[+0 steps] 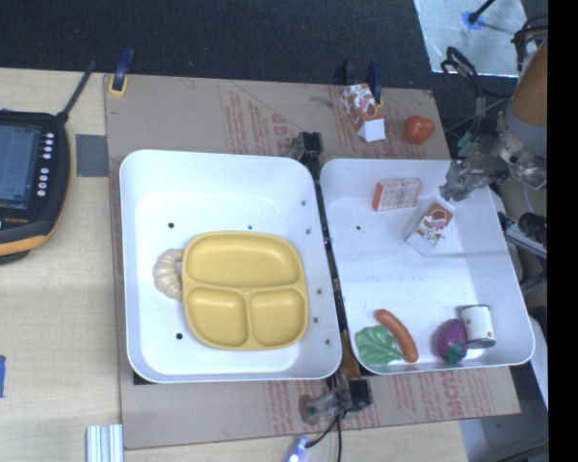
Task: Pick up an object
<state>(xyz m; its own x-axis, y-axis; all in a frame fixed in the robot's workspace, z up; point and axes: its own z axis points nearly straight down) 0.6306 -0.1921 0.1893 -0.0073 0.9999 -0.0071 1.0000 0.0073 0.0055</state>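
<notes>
Camera view looks down on two white bins. The grey metal claw hangs at the upper right of the frame, over the right white bin, just beside the small red and white carton. How far open the claw is cannot be told. It should probably drop straight onto the carton and squeeze gently. Both bins sit on brown cardboard on the wooden bench.

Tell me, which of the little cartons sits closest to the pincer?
The white and red carton in the right bin, just below the pincer. The orange carton lies further left, and a third carton stands outside on the cardboard.
</notes>
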